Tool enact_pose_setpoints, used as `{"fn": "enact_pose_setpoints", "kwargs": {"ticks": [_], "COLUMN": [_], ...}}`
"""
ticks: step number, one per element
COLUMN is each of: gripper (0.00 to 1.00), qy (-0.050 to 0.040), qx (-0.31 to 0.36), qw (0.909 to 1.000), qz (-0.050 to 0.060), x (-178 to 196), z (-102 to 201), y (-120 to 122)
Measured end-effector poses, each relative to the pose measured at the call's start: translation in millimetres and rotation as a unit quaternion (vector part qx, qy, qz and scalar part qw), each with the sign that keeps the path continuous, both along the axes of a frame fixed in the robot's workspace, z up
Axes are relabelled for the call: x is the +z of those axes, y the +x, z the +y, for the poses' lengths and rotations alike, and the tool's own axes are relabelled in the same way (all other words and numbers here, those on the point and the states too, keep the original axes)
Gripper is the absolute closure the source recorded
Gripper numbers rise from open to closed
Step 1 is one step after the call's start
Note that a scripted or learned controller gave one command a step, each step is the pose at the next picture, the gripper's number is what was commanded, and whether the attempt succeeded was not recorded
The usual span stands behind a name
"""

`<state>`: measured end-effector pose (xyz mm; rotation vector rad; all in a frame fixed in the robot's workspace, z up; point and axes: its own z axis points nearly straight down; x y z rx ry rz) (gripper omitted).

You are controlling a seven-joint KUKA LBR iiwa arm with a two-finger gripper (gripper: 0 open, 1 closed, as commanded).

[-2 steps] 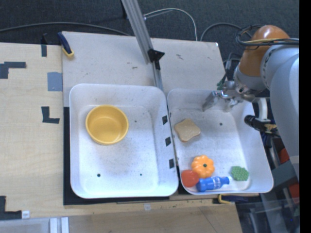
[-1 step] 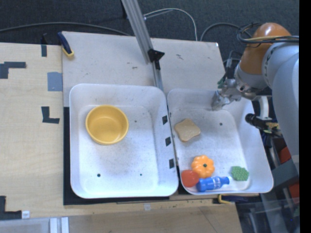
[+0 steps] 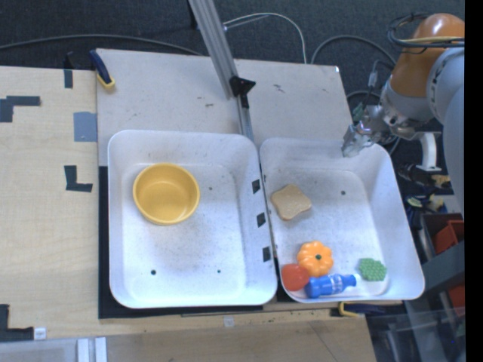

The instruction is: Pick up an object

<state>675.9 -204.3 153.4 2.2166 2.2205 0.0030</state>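
White plastic, speckled with grime, made up both bins, and nothing in either one had been lifted, so the pick looked not yet begun. The gripper (image 3: 355, 146) hung over the far right corner of the right bin (image 3: 377, 194), just at its rim, with nothing between or under it that I could make out; whether it was spread or closed I could not tell at this size. Every candidate object lay flat on a bin floor. In the right bin I counted five: one tan bread slice (image 3: 290, 201) near the left wall about halfway along, and four crowded against the near edge, namely one orange pumpkin (image 3: 315, 256), one red piece (image 3: 293, 277) just left of it at the near left corner, one blue bottle (image 3: 330, 285) lying on its side along the near wall and touching or nearly touching the red piece, and one green lump (image 3: 371, 268) toward the near right corner. The left bin (image 3: 219, 225) held one yellow bowl (image 3: 166, 193), upright, toward its far left. That made six objects in two bins. By my judgement the whole job remained: choosing a target, descending, closing and lifting. The bread sat nearest the gripper and well apart from the rest, which should make it the easiest choice.
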Motion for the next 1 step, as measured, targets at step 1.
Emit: {"fn": "enact_pose_setpoints", "kwargs": {"ticks": [1], "gripper": [1.00], "qy": [0.0003], "qx": [0.000], "qw": [1.0000], "qz": [0.000], "x": [43.0], "z": [0.1], "y": [1.7]}}
